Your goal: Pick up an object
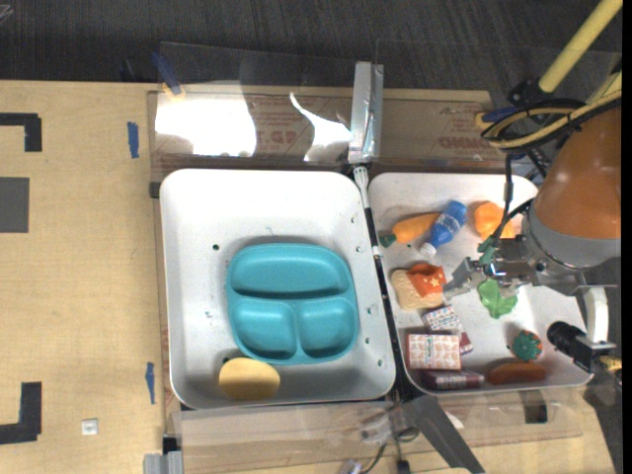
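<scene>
Our hand (481, 273) hovers low in the right bin (523, 188); we cannot tell its state. Next we must descend on the green toy (500, 300).

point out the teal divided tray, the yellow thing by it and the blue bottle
teal divided tray (291, 271), camera view, on its long upper compartment
yellow thing (248, 376), camera view, on its middle
blue bottle (447, 222), camera view, on its body

Grey arm (583, 265) with a broad orange band (592, 181), black cable, metallic gripper (479, 270).
</scene>
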`<state>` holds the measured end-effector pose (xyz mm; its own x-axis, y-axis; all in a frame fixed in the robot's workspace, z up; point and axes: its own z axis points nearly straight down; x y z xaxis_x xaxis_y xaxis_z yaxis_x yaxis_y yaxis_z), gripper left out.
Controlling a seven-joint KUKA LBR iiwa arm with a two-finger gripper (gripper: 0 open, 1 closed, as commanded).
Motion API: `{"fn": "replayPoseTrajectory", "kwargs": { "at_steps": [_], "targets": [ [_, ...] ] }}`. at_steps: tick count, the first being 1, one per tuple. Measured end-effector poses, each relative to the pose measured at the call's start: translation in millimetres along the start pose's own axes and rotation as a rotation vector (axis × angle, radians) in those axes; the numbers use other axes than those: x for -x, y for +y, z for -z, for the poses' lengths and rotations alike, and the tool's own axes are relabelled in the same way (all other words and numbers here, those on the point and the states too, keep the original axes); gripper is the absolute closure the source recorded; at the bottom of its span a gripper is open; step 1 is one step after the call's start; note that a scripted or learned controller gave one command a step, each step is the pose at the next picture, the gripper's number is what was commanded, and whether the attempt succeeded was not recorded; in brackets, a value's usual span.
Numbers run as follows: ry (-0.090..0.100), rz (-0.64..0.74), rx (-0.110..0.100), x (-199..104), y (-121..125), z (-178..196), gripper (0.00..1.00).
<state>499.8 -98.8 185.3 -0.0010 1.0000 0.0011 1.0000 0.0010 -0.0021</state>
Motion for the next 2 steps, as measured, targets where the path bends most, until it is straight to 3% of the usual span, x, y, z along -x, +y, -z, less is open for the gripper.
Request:
{"fn": "replayPoseTrajectory", "kwargs": {
  "at_steps": [1, 2],
  "targets": [
    [0.001, -0.224, 0.012, 6.4, 41.0, -67.6, 0.00],
    [-0.001, -0.174, 0.035, 2.7, 87.7, -86.6, 0.00]
  ]
}}
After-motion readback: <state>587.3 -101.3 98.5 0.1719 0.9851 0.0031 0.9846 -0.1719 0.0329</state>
